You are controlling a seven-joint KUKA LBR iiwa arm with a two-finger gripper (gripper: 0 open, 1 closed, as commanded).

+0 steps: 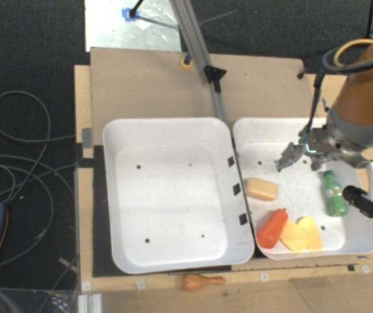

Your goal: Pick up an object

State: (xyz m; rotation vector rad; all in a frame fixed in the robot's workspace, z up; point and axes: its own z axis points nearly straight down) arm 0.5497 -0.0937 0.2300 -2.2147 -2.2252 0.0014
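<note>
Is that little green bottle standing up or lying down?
Lying down. The green bottle rests on its side on the floor of the right bin, its white cap toward the far end.

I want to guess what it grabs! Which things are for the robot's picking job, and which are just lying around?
For the job:
gripper
tan rounded block
red plastic bottle
green plastic bottle
two yellow rounded pieces
right white bin

Just lying about:
left white bin
orange-brown pear-shaped thing
black cables

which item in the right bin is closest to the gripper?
The green bottle, just below the gripper; the tan block, red bottle and yellow pieces lie farther.
</note>
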